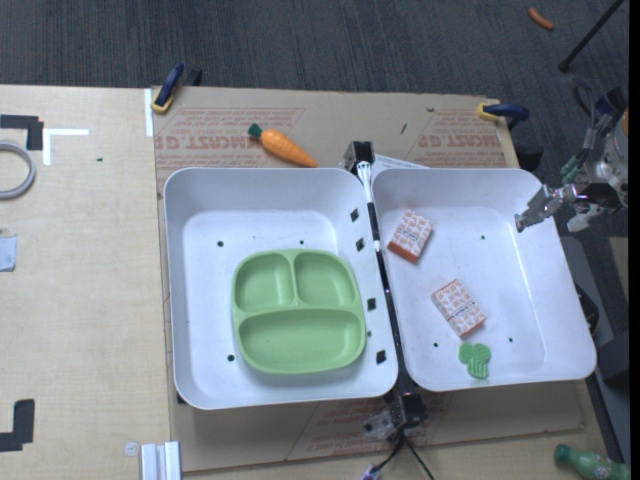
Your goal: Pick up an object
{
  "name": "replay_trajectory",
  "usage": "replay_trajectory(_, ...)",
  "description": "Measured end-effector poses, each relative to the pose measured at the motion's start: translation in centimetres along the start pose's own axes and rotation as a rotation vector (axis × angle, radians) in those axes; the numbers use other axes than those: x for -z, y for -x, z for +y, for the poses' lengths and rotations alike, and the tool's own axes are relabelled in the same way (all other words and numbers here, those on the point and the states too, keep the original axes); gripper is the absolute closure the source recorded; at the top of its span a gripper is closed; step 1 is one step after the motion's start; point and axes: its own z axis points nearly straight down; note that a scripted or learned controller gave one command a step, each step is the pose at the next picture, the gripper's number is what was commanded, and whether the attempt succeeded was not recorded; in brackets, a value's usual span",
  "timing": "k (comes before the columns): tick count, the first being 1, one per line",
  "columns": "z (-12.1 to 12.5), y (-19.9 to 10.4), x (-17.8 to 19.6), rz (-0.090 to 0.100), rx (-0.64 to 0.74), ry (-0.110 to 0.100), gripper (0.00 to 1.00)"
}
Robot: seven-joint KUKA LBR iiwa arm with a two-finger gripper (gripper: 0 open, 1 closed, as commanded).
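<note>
Nearest the camera, at the right corner beyond the tabletop's edge, a green bottle [590,459] lies on its side on the dark floor. Just past it, in the right bin [545,268], a small green toy [476,360] sits near the bin's near wall, and a little farther in, just beside it, lies a small box with a red and white pattern [459,307], turned at a slant. A second patterned box [410,236] rests farther back and to the left, close to the wall shared with the left bin [195,288]. In that left bin a green divided plate [298,311] lies flat, with three compartments — two small ones on its far side, one long one on its near side. My jaws [549,208] hang over the right rim of the right bin, well apart from both boxes and the green toy; whether they are parted or closed I cannot tell, and nothing shows between them. Beyond the bins a toy carrot [283,145] lies on the cardboard sheet [330,128], its green end pointing left. At the sheet's far corners sit two clamps — one on the left [168,87], one on the right [503,113].
</note>
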Motion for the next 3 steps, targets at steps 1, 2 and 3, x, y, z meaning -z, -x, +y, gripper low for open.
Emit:
replay_trajectory(1, -3.8, -8.2, -2.6, 0.0, 0.189, 0.0, 0.0)
replay_trajectory(2, -9.3, -10.7, -11.7, 0.001, 0.116, 0.0, 0.0)
replay_trajectory(3, -7.0, -10.7, -14.0, -0.004, 0.388, 0.008, 0.0)
